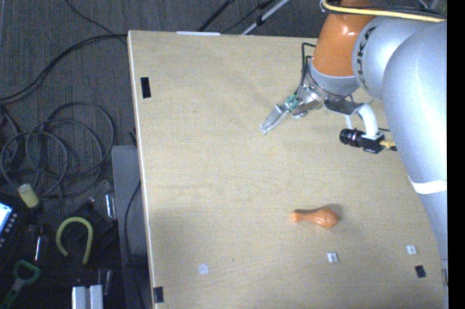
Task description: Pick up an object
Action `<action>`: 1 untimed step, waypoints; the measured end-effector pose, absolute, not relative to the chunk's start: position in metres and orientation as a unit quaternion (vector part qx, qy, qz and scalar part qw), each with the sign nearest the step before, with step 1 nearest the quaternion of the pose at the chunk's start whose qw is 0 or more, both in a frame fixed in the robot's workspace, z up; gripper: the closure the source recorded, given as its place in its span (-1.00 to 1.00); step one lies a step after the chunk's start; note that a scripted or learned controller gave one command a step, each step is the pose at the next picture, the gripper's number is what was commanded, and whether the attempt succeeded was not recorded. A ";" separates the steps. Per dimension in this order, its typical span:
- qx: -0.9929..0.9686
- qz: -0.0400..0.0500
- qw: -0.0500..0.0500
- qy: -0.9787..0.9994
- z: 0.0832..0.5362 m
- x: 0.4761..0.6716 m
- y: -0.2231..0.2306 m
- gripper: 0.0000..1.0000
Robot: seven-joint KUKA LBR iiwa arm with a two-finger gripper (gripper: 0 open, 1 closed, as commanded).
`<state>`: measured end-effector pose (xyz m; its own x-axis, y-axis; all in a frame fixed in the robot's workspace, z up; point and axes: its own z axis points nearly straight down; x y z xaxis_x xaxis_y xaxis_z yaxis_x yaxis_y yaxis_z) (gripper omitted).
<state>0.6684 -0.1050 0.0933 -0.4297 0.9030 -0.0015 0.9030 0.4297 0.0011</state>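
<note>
Barely begun: no pick made yet, with the small orange gourd-shaped object [317, 217] lying loose on the flat tan wooden board [203, 155].

Nothing visibly held by the pale two-finger gripper [275, 120], poised over the board's upper middle at the end of the grey arm with the orange band [407, 82]; open or closed, impossible to tell through the blur. Well apart from the orange object, which sits nearer the front edge and slightly right of the gripper's tip, bare board between. Still to do, by the look of it: crossing to the object, descending, closing on its narrow neck or rounded body, lifting. As for containers, hard to make out any rim or wall around the object; just plain board beneath, dotted with a few small white and black tags toward the front.
</note>
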 end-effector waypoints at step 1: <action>0.635 0.000 0.000 0.772 0.140 0.668 -0.113 -1.00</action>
